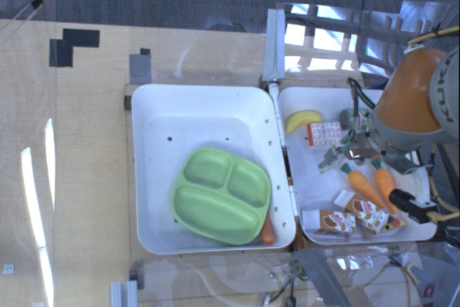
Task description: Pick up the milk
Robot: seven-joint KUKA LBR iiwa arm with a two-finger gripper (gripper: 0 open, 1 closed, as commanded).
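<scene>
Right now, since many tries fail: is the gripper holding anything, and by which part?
Nothing is held. The gripper hangs open over the right bin, beside the small red-and-white carton, with nothing between its fingers.

Two bins (144,154) (316,183), one green tray (221,195), three carrots (363,185) (385,185) (267,232), one banana (302,119).

We see a green divided plate (221,195) at 6 o'clock in the left bin (154,122); a banana (302,120) and 2 carrots (374,187) lie in the right bin (310,187).
</scene>
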